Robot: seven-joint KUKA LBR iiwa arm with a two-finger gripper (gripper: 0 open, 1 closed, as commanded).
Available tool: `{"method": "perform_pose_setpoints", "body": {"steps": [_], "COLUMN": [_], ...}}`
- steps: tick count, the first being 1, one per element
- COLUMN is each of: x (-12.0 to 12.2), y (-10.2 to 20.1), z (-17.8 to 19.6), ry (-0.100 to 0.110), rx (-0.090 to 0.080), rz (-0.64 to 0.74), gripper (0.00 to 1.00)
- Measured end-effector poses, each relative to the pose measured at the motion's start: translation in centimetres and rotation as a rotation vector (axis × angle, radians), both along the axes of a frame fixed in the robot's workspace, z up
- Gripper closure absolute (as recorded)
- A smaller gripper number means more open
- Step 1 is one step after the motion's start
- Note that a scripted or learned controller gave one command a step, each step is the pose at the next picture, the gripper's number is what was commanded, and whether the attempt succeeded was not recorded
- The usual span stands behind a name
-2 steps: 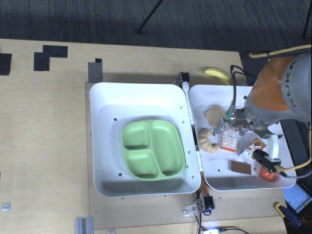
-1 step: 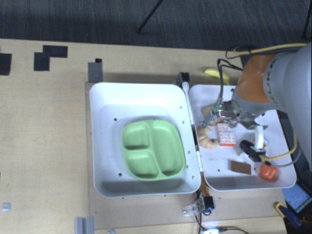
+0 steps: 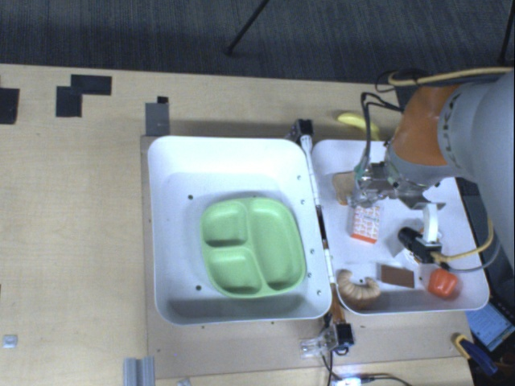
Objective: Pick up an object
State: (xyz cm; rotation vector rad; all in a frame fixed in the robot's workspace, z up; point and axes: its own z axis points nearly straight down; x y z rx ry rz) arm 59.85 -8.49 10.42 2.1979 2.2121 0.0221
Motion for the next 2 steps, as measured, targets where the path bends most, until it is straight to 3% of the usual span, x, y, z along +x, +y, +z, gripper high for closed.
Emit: {"method": "perform_pose_setpoints", "body": {"steps": [1, 2], "x": [-0.1, 0.1], "y": [0.0, 0.1], "z": [-0.1, 1.0], "ry": [0.002, -0.001], "rx": [0.0, 0.001], "rz": [0.0, 0.003], "gripper": [0.0, 1.0]}}
